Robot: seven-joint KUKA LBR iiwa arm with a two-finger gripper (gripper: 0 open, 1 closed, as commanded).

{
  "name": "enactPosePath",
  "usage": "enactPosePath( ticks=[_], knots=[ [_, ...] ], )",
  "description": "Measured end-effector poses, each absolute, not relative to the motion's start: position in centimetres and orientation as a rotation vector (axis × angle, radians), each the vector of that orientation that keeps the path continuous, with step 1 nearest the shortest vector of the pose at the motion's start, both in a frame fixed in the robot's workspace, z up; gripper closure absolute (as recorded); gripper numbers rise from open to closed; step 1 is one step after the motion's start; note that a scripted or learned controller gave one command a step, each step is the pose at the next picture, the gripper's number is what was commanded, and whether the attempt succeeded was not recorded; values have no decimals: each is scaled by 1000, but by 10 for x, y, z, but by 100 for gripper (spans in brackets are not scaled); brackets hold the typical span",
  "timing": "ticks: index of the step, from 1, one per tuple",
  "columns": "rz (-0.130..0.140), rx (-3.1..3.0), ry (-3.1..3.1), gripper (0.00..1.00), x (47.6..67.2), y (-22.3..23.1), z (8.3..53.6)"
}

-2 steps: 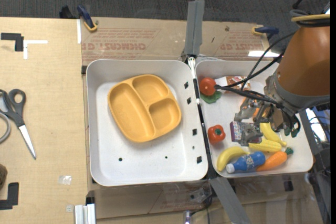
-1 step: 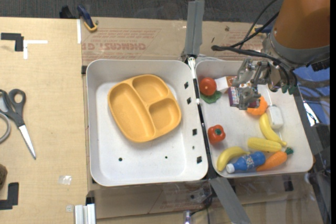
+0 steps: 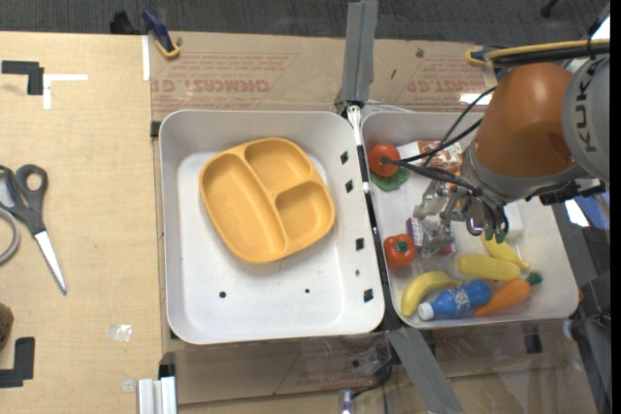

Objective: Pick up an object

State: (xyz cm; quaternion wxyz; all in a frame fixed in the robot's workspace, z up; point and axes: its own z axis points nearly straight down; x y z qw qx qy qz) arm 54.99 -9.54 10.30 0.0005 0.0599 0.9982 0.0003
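Note:
The right bin (image 3: 563, 305) holds several toy foods. A red tomato (image 3: 384, 159) lies at its back left and a second red tomato (image 3: 399, 250) at its left wall. Along the front lie a yellow banana (image 3: 423, 289), a blue bottle (image 3: 456, 302) and an orange carrot (image 3: 507, 294). Another banana (image 3: 493, 265) lies behind them, and a printed packet (image 3: 439, 156) sits at the back. My gripper (image 3: 435, 226) hangs low over the middle of this bin, just right of the second tomato. The arm's orange band (image 3: 524, 116) covers the bin's back right.
The left bin (image 3: 184, 286) bears a yellow divided plate (image 3: 267, 198). A grey divider post (image 3: 360, 48) stands behind the bins. Scissors (image 3: 37, 223) lie on the bench at the far left. A blue and yellow clamp (image 3: 161, 34) sits at the cardboard's back edge.

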Motion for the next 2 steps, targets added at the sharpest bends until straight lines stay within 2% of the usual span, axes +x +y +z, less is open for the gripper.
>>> enactPosePath(
  ticks=[1, 2],
  knots=[
    [1, 464, 3105, 100, 478, -94, 92],
    [0, 522, 3095, 100, 548, -96, 112]
  ],
)
